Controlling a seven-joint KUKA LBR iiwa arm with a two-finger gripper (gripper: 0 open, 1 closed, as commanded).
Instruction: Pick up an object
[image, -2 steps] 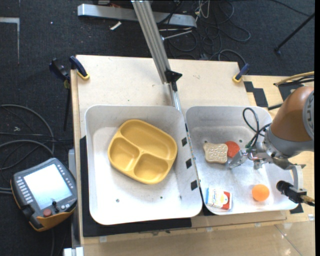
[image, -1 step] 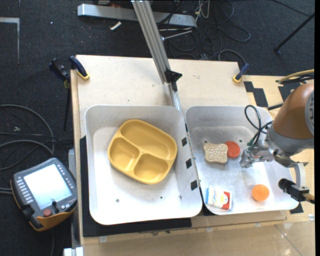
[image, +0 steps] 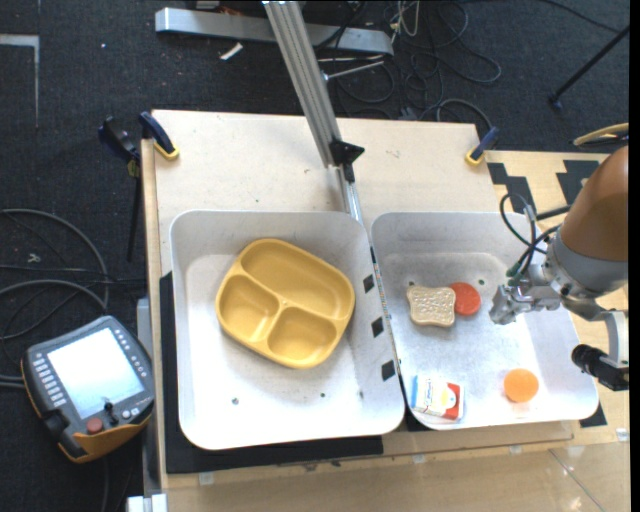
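Observation:
In the right bin lie a tan slice of toast, a red round piece touching its right side, an orange ball near the front right, and a small white, blue and red carton at the front rim. My gripper hangs low over the right bin, just right of the red piece and above the orange ball. Nothing shows between its fingers.
The left bin holds a yellow divided plate. A metal pole slants across the back of the bench. A teach pendant lies on the floor at the left. Clamps sit at the bench's back corners.

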